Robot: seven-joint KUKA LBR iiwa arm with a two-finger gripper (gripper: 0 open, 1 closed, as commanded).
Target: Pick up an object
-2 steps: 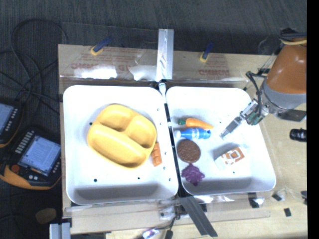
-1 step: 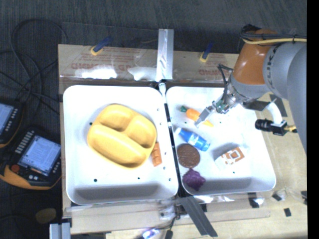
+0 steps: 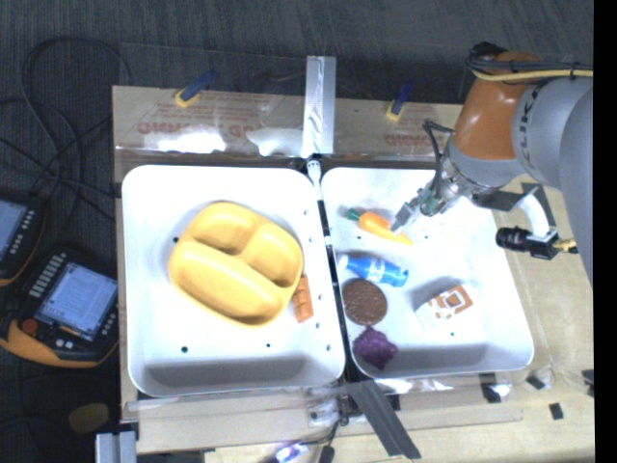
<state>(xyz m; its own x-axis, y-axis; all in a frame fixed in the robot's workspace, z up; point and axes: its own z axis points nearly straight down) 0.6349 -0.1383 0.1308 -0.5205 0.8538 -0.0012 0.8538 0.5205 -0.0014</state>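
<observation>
Camera view looks down on two shallow white bins side by side, the left bin [image 3: 154, 355] and the right bin [image 3: 501, 336]. Reaching in from the right, the grey arm with its orange band [image 3: 487, 123] brings the two-finger gripper [image 3: 403, 218] low over the upper part of the right bin. Its tips sit right at the orange toy carrot with a green top [image 3: 372, 223], which lies just to the left of them; whether they touch it or close on it cannot be told, and how wide the gripper stands is too small to make out.

Just below the gripper lies a blue plastic bottle with a white band [image 3: 377, 270]. Further below are a round brown disc [image 3: 365, 301] and, beneath that, a small purple lumpy object [image 3: 373, 346] near the bin's lower wall. Below and to the right of the gripper rests a small white box with orange markings [image 3: 444, 303].

Well to the left of the gripper, in the left bin, sits a large yellow rounded object shaped like a bread loaf [image 3: 235, 261], with a small orange piece [image 3: 303, 300] at its lower right edge.
</observation>
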